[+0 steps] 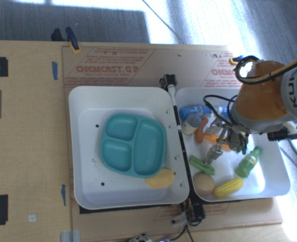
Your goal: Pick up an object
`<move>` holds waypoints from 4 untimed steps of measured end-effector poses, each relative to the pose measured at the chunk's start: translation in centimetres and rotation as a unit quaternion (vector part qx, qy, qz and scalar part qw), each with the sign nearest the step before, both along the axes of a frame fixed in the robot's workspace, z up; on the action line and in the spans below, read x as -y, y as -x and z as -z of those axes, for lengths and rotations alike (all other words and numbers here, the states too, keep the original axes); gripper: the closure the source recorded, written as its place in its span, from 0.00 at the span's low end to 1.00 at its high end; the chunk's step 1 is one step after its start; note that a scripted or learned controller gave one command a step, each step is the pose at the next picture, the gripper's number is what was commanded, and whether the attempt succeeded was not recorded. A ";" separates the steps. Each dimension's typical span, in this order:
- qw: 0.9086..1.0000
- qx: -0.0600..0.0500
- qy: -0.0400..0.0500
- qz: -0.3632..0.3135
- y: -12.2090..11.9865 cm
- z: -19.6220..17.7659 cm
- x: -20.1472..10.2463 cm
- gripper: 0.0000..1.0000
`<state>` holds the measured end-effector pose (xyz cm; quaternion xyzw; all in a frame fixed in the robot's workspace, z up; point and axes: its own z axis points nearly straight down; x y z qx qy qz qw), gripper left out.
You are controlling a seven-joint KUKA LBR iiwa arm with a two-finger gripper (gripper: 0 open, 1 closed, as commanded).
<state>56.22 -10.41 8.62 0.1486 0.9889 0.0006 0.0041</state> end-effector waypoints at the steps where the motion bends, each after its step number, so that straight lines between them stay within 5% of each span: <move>1: 1.000 0.000 0.000 0.000 0.0 0.0 0.0 0.00; 4: 1.000 0.000 0.000 0.000 0.0 0.0 0.0 0.00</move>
